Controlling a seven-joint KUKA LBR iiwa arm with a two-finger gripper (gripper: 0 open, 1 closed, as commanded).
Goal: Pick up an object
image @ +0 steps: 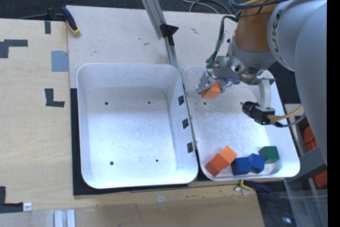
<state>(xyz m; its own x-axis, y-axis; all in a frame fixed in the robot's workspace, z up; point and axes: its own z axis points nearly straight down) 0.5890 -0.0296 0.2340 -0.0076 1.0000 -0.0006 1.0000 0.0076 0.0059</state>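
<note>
My pincer [209, 86] is over the far-left part of the right shallow white plastic bin [241, 122], close to the wall it shares with the left shallow white plastic bin [133, 125]. A small orange block [212, 92] sits at the pincer tips, partly covered by the fingers; it looks clamped between them, and it appears clear of the bin floor, though the slanted view makes height hard to judge.

Judgement: step in hand is the lift. To do it well, I should rise straight up and slowly, keep the clamp steady, and stay off the shared bin wall just beside the block. The hold looks to be near the block's upper edge, so a jolt could tip it out.

Other items in the right bin, at its near edge and well apart from the pincer: a second orange block [220, 161], two blue blocks [247, 164] touching one another, a green block [269, 153].

Surface: pale wooden desk [32, 114] with grey tape marks. A slanted metal rail [151, 2] crosses the far side; dark floor beyond, with loose cables.
</note>
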